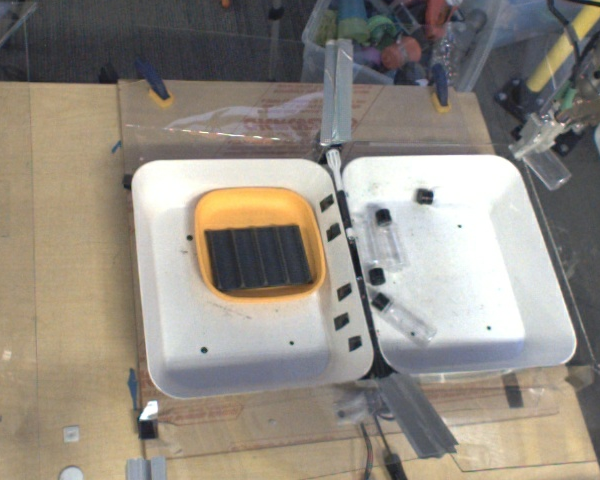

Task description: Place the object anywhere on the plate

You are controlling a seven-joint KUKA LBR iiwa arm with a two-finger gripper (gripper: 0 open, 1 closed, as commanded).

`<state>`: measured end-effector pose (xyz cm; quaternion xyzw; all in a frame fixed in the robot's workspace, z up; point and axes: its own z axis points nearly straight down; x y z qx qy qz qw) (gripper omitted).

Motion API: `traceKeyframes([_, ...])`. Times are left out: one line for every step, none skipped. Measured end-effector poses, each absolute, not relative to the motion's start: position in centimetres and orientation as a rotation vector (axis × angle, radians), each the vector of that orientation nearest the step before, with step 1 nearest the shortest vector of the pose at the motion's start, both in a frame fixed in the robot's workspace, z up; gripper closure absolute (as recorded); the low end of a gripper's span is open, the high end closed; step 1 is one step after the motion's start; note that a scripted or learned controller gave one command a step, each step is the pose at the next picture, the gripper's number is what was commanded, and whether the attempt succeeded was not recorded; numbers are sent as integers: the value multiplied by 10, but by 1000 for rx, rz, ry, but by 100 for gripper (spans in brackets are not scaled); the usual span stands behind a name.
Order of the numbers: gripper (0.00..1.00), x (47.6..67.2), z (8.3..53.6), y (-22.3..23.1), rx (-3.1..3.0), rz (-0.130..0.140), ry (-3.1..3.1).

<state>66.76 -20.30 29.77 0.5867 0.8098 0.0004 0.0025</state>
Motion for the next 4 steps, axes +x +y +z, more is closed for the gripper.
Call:
traceKeyframes([100, 668, 349, -223, 1474, 2, 2765])
traceKeyframes([100, 669, 422, -216, 1123, 1, 2924])
traceKeyframes([100, 661, 437, -222, 655, 0, 3061])
traceKeyframes([100, 660, 425, -222, 47, 2, 3135])
